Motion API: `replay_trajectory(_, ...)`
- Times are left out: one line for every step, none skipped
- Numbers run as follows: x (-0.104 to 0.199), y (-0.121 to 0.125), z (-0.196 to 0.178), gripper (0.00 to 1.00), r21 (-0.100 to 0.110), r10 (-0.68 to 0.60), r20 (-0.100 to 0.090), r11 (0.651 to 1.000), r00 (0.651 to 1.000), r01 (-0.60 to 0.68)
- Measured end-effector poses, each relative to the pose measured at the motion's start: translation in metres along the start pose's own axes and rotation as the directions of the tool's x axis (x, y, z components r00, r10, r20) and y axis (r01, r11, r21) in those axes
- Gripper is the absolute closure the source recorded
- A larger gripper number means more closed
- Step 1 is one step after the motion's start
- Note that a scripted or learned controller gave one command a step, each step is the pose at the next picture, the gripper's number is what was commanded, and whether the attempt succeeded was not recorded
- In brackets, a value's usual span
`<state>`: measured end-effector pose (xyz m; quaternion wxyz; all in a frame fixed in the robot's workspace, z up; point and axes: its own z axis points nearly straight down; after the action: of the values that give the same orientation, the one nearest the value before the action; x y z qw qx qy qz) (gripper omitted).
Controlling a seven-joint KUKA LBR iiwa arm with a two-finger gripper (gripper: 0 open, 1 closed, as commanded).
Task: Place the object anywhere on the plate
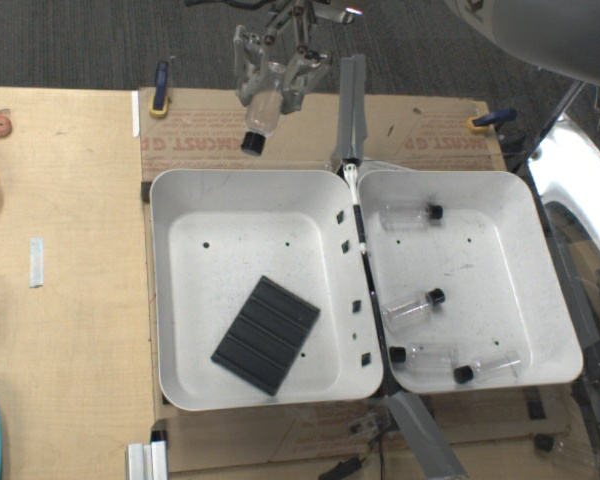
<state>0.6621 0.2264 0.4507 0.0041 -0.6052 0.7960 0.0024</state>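
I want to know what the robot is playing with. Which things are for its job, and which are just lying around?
For the job:
- the end effector, holding a clear plastic bottle with a black cap
- the flat black ribbed rectangular plate in the left white bin

Just lying about:
- four more clear black-capped bottles in the right white bin
- a blue and yellow clamp

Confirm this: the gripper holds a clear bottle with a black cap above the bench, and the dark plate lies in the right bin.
Wrong bin. The camera view shows the dark plate lying in the left bin. The gripper does hold a clear bottle with a black cap above the bench.
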Motion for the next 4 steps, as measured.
replay_trajectory(0.001, -0.002, -0.008, 1.0, 0.0, 0.006, 0.005, 1.0, 1.0, -0.006)
replay_trajectory(0.001, -0.004, -0.017, 1.0, 0.0, 0.013, 0.01, 1.0, 1.0, -0.013)
replay_trajectory(0.002, -0.006, -0.026, 1.0, 0.001, 0.019, 0.015, 1.0, 1.0, -0.019)
replay_trajectory(0.003, -0.008, -0.035, 1.0, 0.001, 0.026, 0.02, 1.0, 0.999, -0.026)
